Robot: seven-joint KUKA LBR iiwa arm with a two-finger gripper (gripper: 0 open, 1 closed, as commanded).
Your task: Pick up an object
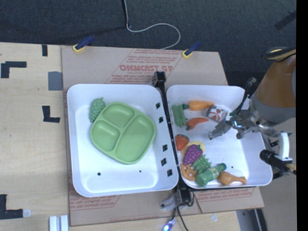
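The right bin (250, 162) holds several toy foods. An orange carrot (200, 105), a green pod (178, 114), a red chili (197, 123) and a white and red packet (217, 113) lie in its far half. A red tomato (181, 141), purple grapes (191, 154), a green bottle-like toy (210, 174) and an orange drumstick (231, 179) crowd the near left. My gripper (226, 133) hangs over the bin's middle, just right of the chili and below the packet. It is open, with bare white floor between its fingers.
The left bin (82, 177) holds a green divided plate (122, 132) and a small green leafy toy (97, 108) at its far left. A black divider (166, 129) runs between the bins. The arm's grey and orange body (276, 90) covers the right bin's right rim.
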